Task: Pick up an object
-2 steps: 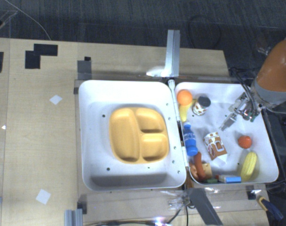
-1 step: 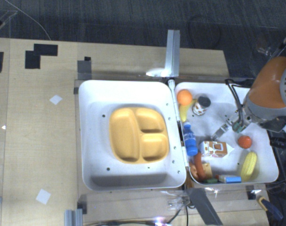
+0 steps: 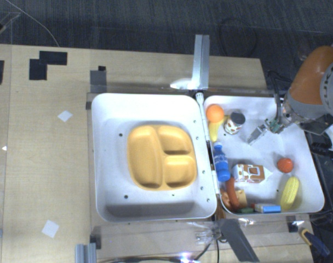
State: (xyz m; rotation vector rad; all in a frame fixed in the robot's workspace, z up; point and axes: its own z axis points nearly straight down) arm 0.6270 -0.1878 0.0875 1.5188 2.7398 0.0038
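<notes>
I find my claw (image 3: 258,133) low over the right bin (image 3: 314,201), its opening too small to judge and nothing visibly held, with the nearest candidate, a shiny round can (image 3: 234,121), lying just beside it toward the bin divider.

A pale wooden bench (image 3: 40,163) bears two white bins (image 3: 109,147) (image 3: 311,174) side by side.
</notes>
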